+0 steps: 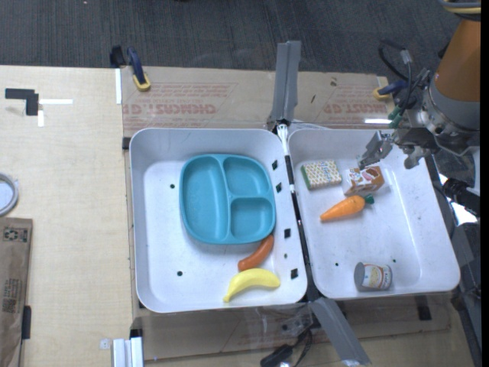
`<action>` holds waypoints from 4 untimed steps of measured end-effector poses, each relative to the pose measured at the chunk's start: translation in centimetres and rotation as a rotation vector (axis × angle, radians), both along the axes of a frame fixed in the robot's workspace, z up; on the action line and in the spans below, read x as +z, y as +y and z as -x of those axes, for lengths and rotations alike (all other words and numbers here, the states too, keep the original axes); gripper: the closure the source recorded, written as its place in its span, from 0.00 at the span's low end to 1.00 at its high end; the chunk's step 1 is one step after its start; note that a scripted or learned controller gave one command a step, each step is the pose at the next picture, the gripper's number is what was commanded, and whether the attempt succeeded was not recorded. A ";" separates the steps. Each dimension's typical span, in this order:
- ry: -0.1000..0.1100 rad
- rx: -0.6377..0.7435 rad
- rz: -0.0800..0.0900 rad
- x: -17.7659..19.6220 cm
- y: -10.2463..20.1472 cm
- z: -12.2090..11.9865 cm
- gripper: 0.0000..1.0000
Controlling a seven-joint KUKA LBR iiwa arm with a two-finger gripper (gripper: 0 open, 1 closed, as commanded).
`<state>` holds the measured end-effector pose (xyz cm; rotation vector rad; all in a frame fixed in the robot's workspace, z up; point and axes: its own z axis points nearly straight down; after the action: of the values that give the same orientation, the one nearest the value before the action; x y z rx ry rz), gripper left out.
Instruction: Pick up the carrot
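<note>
While lying flat in the right bin (428,235), carrot (343,209) orange, tapered, green-tipped, gripper (372,153) state unclear.

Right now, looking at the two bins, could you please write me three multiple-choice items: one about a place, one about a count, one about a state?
1. Where does the carrot lie?
A. right bin
B. left bin
C. on the blue plate

2. How many compartments has the blue plate?
A. two
B. three
C. five

3. How does the can rest?
A. upright
B. on its side
C. on the carrot

Answers: 1 A, the carrot lies on the right bin floor, below the gripper. 2 B, one long and two smaller sections. 3 B, its round end faces sideways.
</note>
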<state>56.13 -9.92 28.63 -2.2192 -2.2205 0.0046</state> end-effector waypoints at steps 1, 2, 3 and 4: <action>0.001 -0.073 -0.001 -16.8 -1.6 3.2 0.00; 0.000 -0.034 -0.001 -19.6 0.7 2.0 0.00; 0.001 -0.038 -0.001 -18.7 0.5 2.0 1.00; 0.001 -0.038 -0.001 -18.7 0.5 2.0 0.00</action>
<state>54.14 -9.38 9.96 -2.2602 -2.1772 0.0050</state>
